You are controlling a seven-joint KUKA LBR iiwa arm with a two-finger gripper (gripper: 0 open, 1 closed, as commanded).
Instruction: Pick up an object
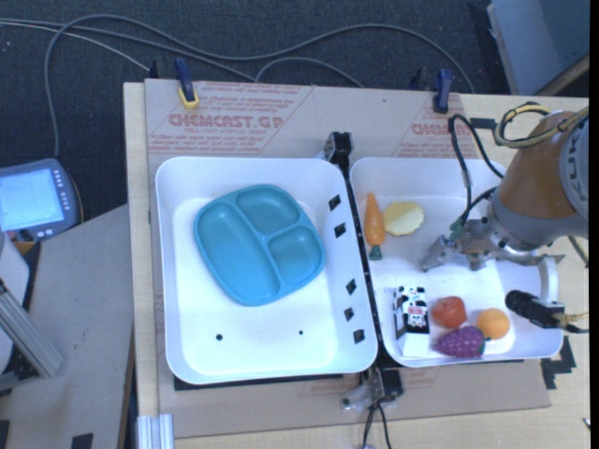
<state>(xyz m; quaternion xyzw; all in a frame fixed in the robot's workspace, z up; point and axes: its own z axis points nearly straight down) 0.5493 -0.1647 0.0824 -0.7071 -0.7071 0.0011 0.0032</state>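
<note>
Objects: six small toy foods lie in the right bin [468, 171]; none of them is between the pincer fingers.
Left bin [178, 279]: shallow, white, with rounded corners; it carries a blue plate [259, 242] with three compartments, smooth and glossy, and much bare floor is below the plate.
Divider: the two bins touch along the middle, with black clips on this edge.
Carrot [373, 219]: orange, long, just beside the left wall of the right bin.
Yellow piece [404, 218]: flat, pale, near the carrot.
Cow figure [411, 309]: black and white, at the lower left of the right bin.
Tomato [449, 311], purple grapes [460, 342], orange [493, 324]: close together along the lower wall.
Pincer [436, 257]: grey metal, low over the bare middle floor of the right bin; I cannot tell how far it is open, and it holds nothing that I can see.
Desk [234, 120]: brown board with red print.
</note>
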